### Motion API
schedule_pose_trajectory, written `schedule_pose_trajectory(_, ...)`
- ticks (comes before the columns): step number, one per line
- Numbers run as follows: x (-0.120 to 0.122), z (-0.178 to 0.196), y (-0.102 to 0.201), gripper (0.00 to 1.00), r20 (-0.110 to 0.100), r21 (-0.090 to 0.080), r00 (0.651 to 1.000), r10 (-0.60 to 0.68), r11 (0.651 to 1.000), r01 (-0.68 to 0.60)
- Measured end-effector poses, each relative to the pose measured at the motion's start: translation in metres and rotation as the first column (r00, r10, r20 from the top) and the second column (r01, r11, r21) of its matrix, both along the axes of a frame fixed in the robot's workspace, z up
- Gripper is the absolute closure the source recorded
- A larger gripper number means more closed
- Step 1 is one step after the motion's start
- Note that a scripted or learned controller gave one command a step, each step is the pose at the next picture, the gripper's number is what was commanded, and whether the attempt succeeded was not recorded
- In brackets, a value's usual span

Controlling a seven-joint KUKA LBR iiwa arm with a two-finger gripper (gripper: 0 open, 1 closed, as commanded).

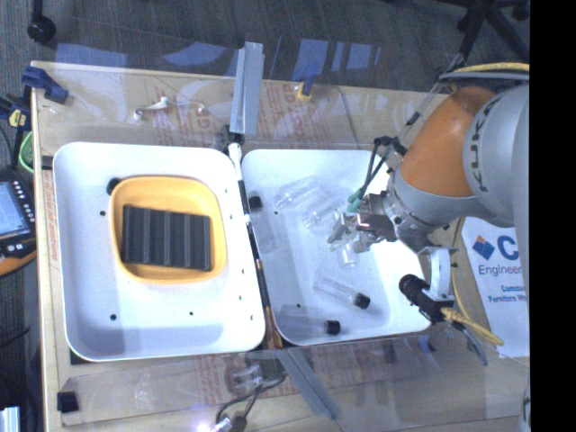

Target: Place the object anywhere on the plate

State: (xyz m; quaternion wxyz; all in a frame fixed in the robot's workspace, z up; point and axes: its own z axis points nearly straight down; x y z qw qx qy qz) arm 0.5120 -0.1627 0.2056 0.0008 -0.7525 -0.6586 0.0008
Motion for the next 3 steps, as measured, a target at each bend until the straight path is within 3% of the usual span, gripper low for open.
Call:
schedule_pose_trajectory(1, 0.025, 0.017, 0.092, 1.0, -0.002, 0.001, 0.998, 0.065, 0.998, -0.065)
schedule_pose_trajectory(2, 0.06, 0.007, 0.154, 1.0, -0.002, 0.001, 0.99, 0.138, 0.99, -0.138)
schedule_pose_trajectory(3, 0.06, 0.008, 0.154, 0.0, -0.002, 0.001, 0.99, 0.138, 0.99, -0.138)
